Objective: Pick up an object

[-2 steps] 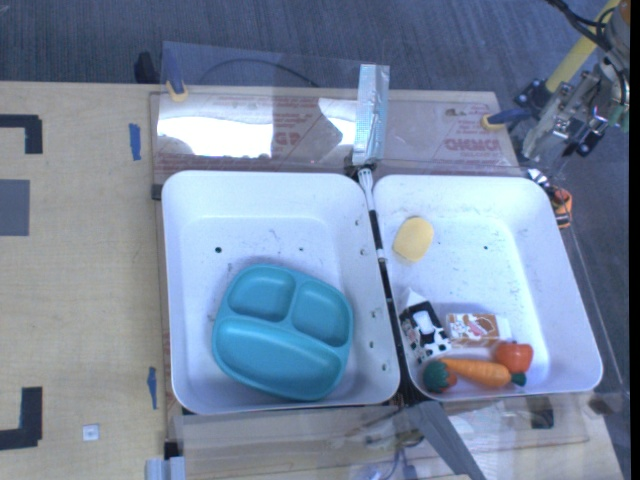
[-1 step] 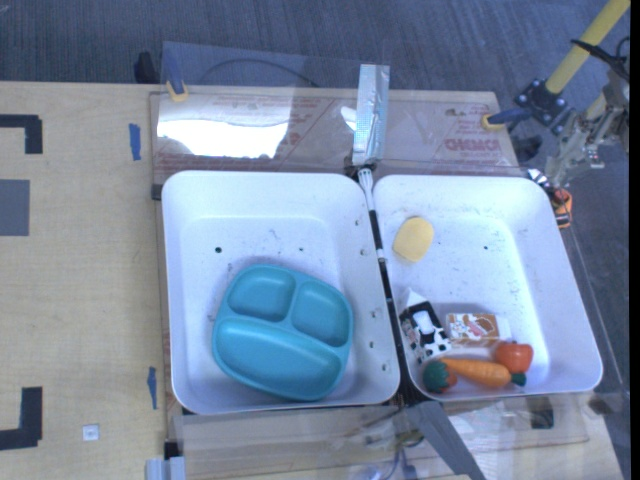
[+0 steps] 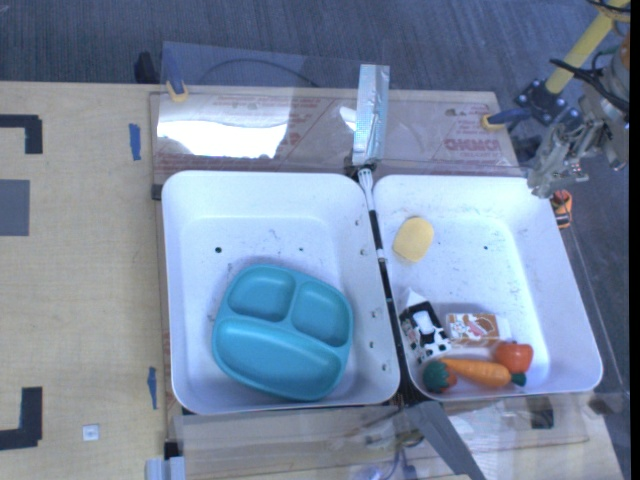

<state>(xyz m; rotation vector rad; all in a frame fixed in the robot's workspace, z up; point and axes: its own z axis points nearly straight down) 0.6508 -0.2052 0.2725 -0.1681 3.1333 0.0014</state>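
— Pale wood bench (image 3: 70,298) runs down the frame's left, dark carpet across the top. Two white bins: the left bin (image 3: 190,203) holds a teal divided plate (image 3: 283,331).

— And the right bin (image 3: 545,258)?

— A yellow lemon-like piece (image 3: 413,238) in its upper left; along its lower edge a black-and-white toy (image 3: 424,330), a small carton (image 3: 471,326), a carrot (image 3: 476,372) and a tomato (image 3: 514,356). Its centre lies bare.

— The gripper (image 3: 562,158)?

— Upper right, beyond the bin's corner; I cannot tell how it stands.

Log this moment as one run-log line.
claw: over right bin's far right rim, nothing between fingers seen | right bin: yellow lemon, carrot, tomato | left bin: blue tray
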